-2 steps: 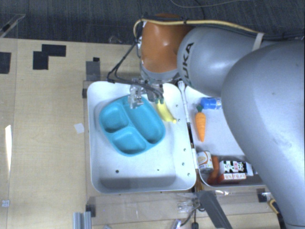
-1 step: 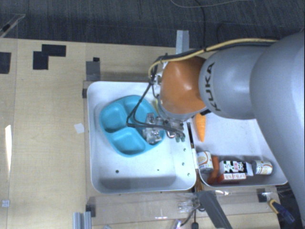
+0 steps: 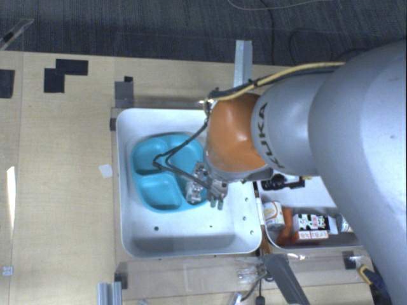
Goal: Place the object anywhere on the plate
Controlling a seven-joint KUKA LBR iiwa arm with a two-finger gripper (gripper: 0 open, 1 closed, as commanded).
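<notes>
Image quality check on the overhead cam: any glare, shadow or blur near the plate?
Camera view: soft overall, fine detail smeared. The grey arm with the orange band looms large and blurry, covering part of the blue divided plate. The gripper is too blurred to read. A faint shadow lies on the white bin floor; glare streak on the wooden bench at left.
</notes>
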